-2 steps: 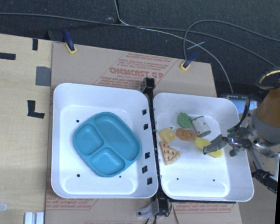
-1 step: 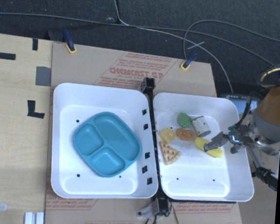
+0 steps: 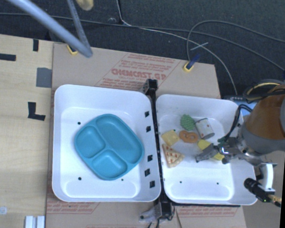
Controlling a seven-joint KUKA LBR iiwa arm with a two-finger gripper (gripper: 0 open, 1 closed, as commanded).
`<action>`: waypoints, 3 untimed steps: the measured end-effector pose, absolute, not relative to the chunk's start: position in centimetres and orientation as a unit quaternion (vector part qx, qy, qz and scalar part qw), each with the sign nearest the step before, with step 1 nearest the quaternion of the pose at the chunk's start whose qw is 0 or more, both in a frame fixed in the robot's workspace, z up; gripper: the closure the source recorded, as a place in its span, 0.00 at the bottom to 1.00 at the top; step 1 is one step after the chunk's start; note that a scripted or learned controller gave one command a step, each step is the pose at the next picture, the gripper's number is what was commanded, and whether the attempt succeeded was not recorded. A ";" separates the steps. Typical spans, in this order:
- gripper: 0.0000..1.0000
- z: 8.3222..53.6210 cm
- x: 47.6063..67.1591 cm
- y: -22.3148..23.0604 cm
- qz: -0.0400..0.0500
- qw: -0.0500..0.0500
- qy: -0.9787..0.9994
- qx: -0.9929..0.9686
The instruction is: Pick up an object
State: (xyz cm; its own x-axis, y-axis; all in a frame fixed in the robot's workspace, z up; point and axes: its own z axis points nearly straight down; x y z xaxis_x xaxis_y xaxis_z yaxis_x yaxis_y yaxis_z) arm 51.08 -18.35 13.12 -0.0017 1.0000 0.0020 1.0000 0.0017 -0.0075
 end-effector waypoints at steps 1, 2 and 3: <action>0.00 8.3 51.1 -18.3 0.001 -0.001 -0.708 -0.707; 1.00 9.6 51.2 -18.4 0.000 -0.003 -0.708 -0.707; 1.00 16.0 51.3 -18.5 -0.001 -0.002 -0.708 -0.707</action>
